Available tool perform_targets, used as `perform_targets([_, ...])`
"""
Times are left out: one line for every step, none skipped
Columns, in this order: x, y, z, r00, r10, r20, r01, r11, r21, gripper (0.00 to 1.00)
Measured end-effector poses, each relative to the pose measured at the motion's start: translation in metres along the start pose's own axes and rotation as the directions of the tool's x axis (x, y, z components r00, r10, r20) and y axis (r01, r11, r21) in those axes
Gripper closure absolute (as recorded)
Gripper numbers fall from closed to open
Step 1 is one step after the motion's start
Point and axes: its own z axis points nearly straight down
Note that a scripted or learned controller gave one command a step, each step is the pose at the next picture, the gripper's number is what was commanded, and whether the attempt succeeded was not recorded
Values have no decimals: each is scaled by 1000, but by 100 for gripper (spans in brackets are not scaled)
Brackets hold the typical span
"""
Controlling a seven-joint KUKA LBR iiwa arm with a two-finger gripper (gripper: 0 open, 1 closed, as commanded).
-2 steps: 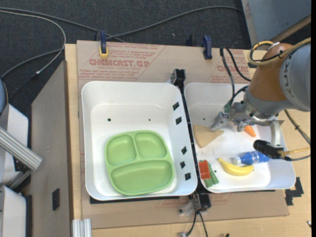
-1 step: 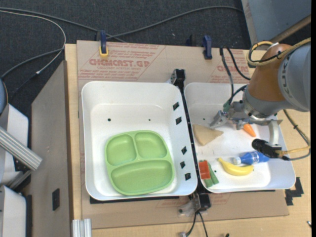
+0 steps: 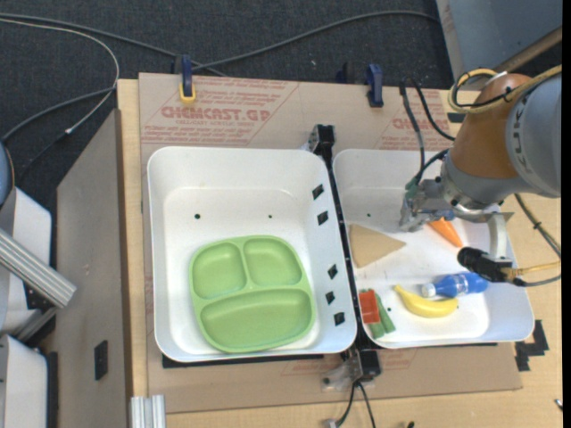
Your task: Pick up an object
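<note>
The right bin [image 3: 375, 172] holds several objects. A tan wedge [image 3: 373, 243] lies at its left side. An orange carrot-like piece [image 3: 445, 231] lies right of it. Near the front wall are a yellow banana [image 3: 425, 302], a blue bottle [image 3: 457, 285] and a small red and green block [image 3: 373, 311]. My gripper [image 3: 413, 212] hangs low in the right bin, just above the far right corner of the tan wedge and left of the orange piece. Nothing shows between its tips.
A green divided plate [image 3: 252, 291] lies in the front half of the left bin [image 3: 178, 185]. A black divider with clips [image 3: 328, 239] runs between the two bins. The arm's grey and orange wrist [image 3: 491, 141] covers the back right of the right bin.
</note>
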Motion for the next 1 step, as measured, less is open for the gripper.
perform_targets([4,7,-45,1000,-3,0,3,1000,8,100])
